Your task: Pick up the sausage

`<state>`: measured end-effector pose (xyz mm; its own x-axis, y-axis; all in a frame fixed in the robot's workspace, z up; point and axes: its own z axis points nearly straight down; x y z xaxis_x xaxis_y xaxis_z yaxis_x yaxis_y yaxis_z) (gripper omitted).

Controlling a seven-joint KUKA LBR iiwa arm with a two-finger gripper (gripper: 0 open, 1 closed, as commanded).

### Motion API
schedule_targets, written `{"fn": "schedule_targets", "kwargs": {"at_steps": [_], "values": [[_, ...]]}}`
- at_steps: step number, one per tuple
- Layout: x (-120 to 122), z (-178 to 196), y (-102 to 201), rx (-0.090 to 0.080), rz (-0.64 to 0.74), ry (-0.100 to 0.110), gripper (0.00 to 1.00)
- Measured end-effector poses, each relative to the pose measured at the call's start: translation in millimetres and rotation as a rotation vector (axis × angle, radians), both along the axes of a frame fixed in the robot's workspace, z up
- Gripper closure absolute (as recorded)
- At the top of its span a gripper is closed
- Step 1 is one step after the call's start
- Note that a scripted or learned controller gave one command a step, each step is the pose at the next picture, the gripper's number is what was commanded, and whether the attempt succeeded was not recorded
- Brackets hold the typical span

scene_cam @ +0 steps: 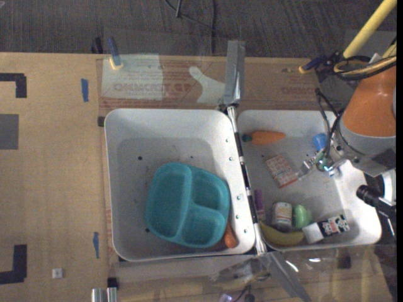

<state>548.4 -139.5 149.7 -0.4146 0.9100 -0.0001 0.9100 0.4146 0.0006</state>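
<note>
While the jaws, whose opening I cannot tell, hang low in one bin, the sausage waits well apart, so the approach needs crossing to the neighbouring bin

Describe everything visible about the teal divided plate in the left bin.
The teal divided plate looks like moulded plastic, rounded-square, with three compartments: one long section on its left and two smaller ones on its right, all with nothing in them. It lies flat, right side up, turned slightly askew, on the floor of the left white bin, toward the near right corner. A small orange object sits against its lower right edge; I cannot tell what it is.
</note>
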Motion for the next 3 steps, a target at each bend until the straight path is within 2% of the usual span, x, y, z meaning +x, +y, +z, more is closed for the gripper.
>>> {"fn": "schedule_targets", "kwargs": {"at_steps": [1,2,3], "values": [[45.4,-14.3,-16.7,-0.003,0.216,-0.006,1.0],[120.5,79.6,-67.5,-0.004,0.233,-0.008,1.0],[120.9,-61.2,-60.4,-0.004,0.366,-0.008,1.0]]}}
